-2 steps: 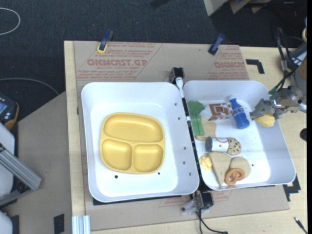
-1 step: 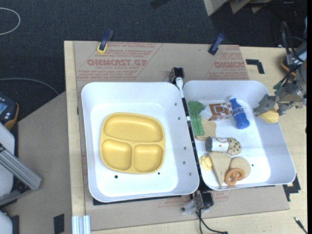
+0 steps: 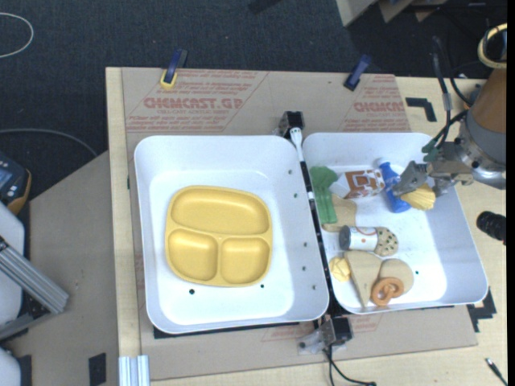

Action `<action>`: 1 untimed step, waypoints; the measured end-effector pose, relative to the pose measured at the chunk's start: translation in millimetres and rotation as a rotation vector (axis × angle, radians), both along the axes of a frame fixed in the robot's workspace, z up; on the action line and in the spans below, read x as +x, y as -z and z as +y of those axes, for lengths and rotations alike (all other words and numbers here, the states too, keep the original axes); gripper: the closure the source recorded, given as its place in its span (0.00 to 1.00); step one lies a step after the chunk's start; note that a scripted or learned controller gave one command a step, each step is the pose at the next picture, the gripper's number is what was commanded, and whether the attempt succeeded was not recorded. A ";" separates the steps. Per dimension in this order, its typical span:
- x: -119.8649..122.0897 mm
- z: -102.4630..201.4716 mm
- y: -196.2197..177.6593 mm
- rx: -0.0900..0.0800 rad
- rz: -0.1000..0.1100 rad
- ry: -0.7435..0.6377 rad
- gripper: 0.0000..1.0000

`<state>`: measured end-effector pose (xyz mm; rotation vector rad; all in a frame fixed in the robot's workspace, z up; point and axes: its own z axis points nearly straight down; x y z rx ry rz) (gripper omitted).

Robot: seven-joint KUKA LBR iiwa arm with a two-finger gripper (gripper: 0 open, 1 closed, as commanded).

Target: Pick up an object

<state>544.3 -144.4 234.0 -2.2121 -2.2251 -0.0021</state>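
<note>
Dark carpet around a table carrying two white bins; yellow tray at left, toys heaped at right. End effector over right bin, seemingly pinching a yellow piece, blue toy just beside.

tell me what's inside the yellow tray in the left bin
Nothing shows in the yellow tray: its three sections look bare. It lies flat in the left bin, so the bin floor beneath it is covered and cannot be seen.
</note>
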 end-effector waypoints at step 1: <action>-22.9 55.0 -5.2 0.000 0.001 0.001 1.00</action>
